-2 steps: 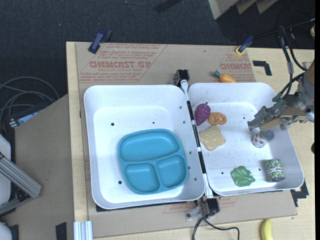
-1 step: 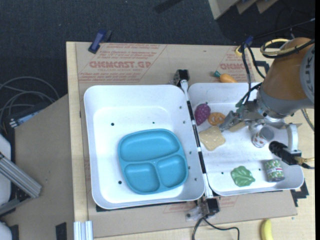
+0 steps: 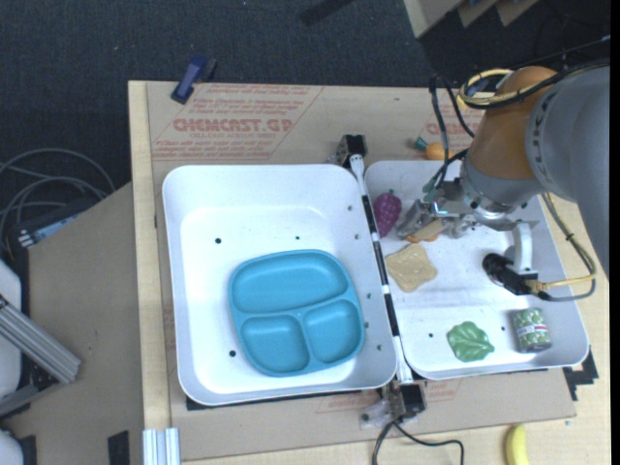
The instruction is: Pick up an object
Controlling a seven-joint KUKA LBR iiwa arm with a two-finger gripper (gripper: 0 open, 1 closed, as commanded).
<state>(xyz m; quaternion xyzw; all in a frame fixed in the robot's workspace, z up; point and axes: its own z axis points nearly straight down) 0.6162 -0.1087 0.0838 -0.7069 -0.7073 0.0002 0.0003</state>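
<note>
The pickable pieces lie spread in the right bin (image 3: 565, 349), apart enough, I judge, for a clean grasp: a purple grape bunch (image 3: 387, 211) against its far left wall, a tan bread slice (image 3: 411, 267) just nearer along that wall, a green leaf (image 3: 469, 340) and a small can (image 3: 530, 329) toward its near right corner. The arm (image 3: 523, 134) reaches in over the bin's far right edge, wrist bent down, with the claw (image 3: 433, 216) low beside the grapes; whether it is apart or together cannot be told.

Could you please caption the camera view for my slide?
Pincer over the right bin beside purple grapes and a toast slice; blue divided plate in the left bin.
</note>
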